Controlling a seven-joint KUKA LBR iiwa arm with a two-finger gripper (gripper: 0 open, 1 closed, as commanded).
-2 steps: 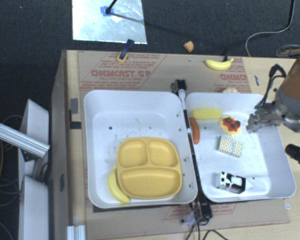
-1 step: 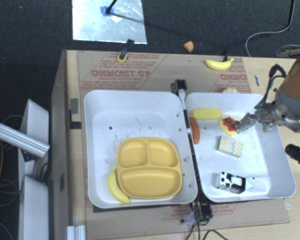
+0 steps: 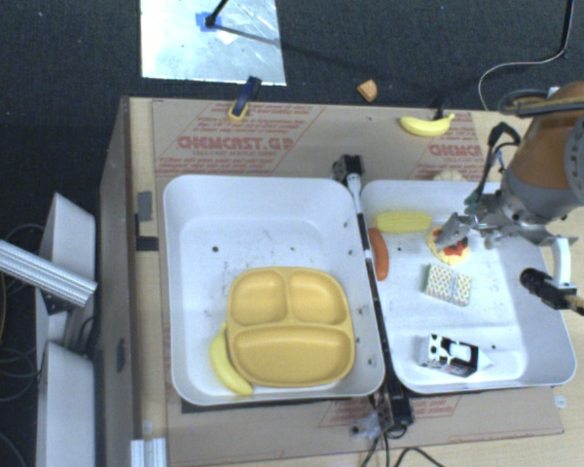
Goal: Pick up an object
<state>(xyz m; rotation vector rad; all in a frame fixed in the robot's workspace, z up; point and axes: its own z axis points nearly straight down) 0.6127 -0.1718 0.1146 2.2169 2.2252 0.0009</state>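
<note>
On the tabletop sit two shallow white bins side by side. Inside the left bin a yellow divided tray lies toward the near side, and a yellow banana curves along the tray's lower left corner, touching it. Along the divider between the bins, just inside the right bin, lies an orange carrot-like stick. Beside it, farther from the camera, rests a yellow oblong block. Near the bin's middle lies a small patterned sponge-like square, and close to the front wall a black-and-white box. The claw hangs low over the bin's far right part, its fingers spread, directly above a small red and orange object that sits just under the fingertips, not pinched between them. Beyond the bins a second banana lies on the tabletop.
</note>
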